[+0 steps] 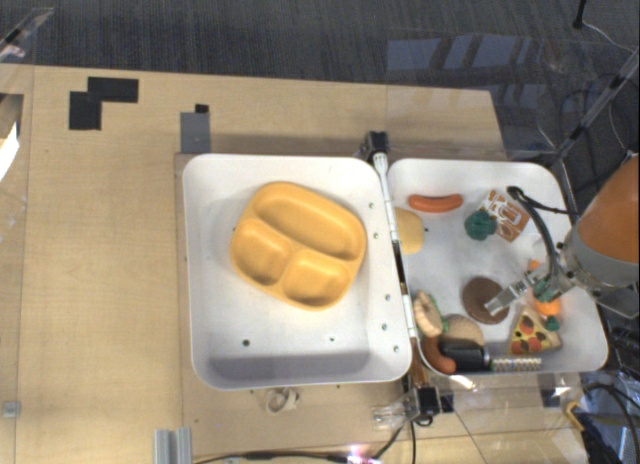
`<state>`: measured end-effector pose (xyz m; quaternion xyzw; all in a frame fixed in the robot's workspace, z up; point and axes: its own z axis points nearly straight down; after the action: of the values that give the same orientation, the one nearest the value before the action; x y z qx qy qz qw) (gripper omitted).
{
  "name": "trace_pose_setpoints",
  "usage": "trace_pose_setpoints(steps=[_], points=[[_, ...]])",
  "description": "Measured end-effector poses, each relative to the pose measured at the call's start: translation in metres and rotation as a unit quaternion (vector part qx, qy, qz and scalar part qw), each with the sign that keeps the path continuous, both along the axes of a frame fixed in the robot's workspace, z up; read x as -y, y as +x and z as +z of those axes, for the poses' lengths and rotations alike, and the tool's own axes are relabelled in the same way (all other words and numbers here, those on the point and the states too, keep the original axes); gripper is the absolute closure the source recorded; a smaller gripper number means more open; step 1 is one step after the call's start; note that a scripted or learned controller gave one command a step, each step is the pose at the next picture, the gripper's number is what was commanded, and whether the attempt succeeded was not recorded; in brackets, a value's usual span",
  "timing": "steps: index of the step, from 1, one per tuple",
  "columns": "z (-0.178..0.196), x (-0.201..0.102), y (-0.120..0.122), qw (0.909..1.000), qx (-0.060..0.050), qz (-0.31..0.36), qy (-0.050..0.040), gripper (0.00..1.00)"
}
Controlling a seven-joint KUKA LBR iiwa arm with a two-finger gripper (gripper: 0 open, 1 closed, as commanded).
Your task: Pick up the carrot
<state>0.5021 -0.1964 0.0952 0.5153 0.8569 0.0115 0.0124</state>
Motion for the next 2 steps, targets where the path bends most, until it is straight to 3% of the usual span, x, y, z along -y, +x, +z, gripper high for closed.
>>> trace_pose_setpoints(steps=[1, 2], points=[[0.0005, 0.0097, -0.0037, 0.9704, 0.000, 0.241, -0.0147, 0.00], [0.0003, 0.0095, -0.0037, 0.9470, 0.000, 0.321, -0.0171, 0.00]])
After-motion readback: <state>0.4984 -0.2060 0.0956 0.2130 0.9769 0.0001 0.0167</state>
